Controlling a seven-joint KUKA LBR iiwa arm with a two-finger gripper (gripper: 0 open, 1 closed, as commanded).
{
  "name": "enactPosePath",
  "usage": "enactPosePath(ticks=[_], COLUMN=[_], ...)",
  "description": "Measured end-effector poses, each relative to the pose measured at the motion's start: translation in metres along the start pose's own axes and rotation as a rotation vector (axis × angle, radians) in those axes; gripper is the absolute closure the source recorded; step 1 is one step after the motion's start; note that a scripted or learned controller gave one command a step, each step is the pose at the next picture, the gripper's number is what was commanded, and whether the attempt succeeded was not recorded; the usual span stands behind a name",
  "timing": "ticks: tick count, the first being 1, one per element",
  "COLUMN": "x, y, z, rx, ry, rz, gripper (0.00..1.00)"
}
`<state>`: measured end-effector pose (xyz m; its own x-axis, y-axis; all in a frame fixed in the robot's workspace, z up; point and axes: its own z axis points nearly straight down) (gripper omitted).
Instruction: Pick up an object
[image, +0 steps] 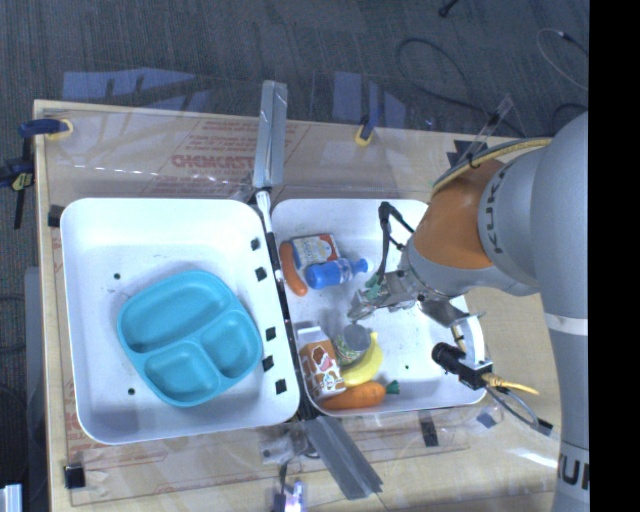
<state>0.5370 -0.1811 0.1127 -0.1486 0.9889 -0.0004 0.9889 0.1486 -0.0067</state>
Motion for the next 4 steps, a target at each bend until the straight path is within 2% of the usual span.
enactPosePath(ticks=[1,2,3,4], x=[0.000,0.020,0.021,0.021], y=[0.000,0.059,0.060,0.060], z=[0.000,0.023,0.016,0.016], rx=[0.000,-0.004,0.001,0.001], ry=[0.000,0.001,0.003,0.002], rz=[0.000,0.128,0.121,0.121], gripper=[0.00,0.00,1.00,0.00])
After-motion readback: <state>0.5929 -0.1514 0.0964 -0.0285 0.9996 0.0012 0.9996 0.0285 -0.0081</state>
